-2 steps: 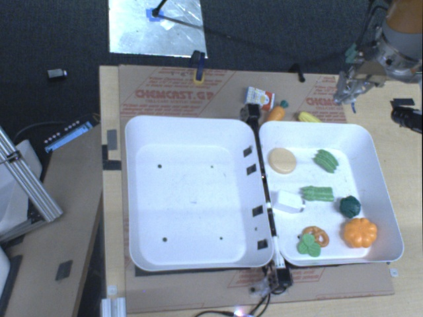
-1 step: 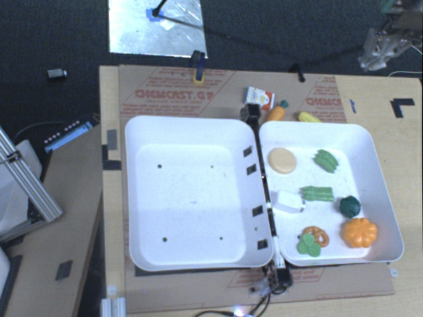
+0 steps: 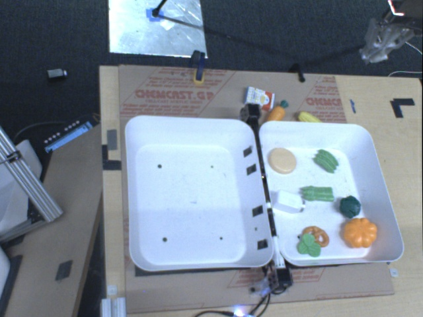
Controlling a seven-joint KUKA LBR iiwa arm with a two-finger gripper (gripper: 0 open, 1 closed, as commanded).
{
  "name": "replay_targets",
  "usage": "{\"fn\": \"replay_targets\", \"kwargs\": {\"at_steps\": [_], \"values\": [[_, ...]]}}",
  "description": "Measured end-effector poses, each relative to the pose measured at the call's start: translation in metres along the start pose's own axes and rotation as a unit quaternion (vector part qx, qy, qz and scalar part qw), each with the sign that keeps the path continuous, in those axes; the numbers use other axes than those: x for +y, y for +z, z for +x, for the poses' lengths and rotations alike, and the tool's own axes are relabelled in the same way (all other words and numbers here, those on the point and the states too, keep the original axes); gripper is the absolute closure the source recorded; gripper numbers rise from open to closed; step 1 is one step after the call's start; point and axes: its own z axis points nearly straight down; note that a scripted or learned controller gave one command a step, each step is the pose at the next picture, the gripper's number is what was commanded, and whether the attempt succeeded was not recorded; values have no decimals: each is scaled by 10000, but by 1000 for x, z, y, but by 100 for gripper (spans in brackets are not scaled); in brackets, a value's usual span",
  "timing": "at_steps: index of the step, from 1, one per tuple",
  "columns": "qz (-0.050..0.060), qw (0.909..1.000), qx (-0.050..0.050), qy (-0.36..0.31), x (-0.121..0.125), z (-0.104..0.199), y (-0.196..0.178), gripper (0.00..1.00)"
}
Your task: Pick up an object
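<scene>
The right bin (image 3: 380, 170) holds several toy foods: a beige round disc (image 3: 283, 160), a light green leafy piece (image 3: 326, 160), a green bean bundle (image 3: 318, 193), a white block (image 3: 289, 201), a dark green broccoli (image 3: 349, 206), an orange pumpkin (image 3: 359, 232), a brown pretzel (image 3: 316, 234) and a green leaf (image 3: 307, 246). My gripper (image 3: 382, 43) hangs high at the top right, beyond the bench's far edge and well away from the bin.
The left bin (image 3: 132, 177) lies beside the right one, joined by a black hinge strip (image 3: 264, 197). Behind the bins on the cardboard sit an orange carrot (image 3: 275, 113), a yellow piece (image 3: 307, 117) and a small white box (image 3: 259, 97).
</scene>
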Motion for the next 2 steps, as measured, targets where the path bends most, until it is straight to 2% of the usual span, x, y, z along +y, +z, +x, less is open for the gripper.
{"fn": "replay_targets", "kwargs": {"at_steps": [1,2], "values": [[-10,10000,-9,24,33,-22,-22,100],[5,10000,-2,2,45,-14,-21,100]]}}
